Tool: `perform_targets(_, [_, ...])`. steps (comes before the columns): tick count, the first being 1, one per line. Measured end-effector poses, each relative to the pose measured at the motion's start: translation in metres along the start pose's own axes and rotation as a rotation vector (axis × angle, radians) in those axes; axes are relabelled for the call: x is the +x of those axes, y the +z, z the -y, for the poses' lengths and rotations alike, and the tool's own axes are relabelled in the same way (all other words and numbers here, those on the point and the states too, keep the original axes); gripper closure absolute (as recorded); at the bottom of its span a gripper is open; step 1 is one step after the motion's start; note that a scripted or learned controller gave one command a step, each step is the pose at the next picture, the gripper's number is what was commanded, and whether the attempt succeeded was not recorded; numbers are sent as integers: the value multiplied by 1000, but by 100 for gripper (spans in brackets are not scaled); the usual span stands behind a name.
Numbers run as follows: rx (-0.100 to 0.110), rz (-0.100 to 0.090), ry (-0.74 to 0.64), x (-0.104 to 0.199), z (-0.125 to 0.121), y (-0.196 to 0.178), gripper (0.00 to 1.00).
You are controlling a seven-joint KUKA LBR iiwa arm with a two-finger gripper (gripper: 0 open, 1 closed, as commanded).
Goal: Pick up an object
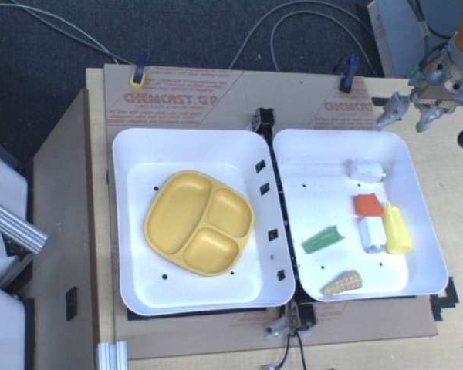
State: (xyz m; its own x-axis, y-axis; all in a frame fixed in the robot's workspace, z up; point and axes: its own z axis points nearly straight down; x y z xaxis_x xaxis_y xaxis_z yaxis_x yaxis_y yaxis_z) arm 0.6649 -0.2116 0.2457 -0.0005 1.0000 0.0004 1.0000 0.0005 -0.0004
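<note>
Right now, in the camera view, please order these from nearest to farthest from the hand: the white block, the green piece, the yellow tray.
1. White block: right bin, far corner, just below the hand.
2. Green piece: right bin, near its left side.
3. Yellow tray: left bin.

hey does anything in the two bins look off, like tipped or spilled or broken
Nothing stands out. The yellow divided plate lies flat but turned at an angle in the left bin; the small items lie loose and intact in the right bin.

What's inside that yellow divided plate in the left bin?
The yellow plate shows three bare compartments with no food or objects in them. The patch of the white bin floor beneath the plate is covered, so that cannot be seen.
</note>
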Motion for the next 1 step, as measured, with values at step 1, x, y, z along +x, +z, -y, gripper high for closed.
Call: perform_targets(1, [-4, 2, -1, 0, -1, -12, 100])
